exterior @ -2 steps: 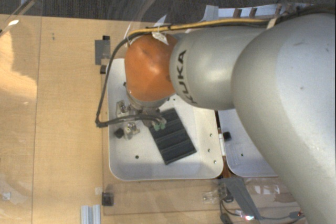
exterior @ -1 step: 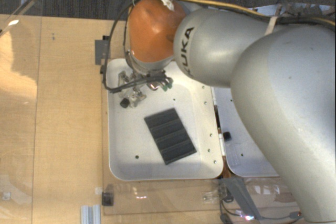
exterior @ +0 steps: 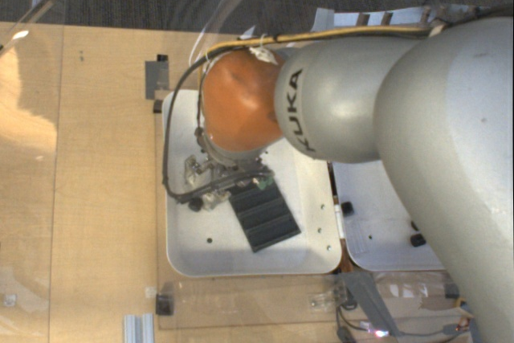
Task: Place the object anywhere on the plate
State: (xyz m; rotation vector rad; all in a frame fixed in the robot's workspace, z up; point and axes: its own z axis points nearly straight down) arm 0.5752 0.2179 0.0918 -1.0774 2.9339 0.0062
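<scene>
In the left white plastic bin [exterior: 186, 253], a dark ribbed rectangular slab [exterior: 264, 213] lies just lower right of the arm's metal hand [exterior: 210, 182], long axis slanting toward the frame's lower right; hand's grip cannot be told.

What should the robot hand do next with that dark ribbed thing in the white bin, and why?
Probably lift a little and check. The gripper sits low in the left bin, right at the upper edge of the dark ribbed plate, and the arm hides whatever lies under it. A small rise would show whether it carries anything before it moves over the plate.
</scene>
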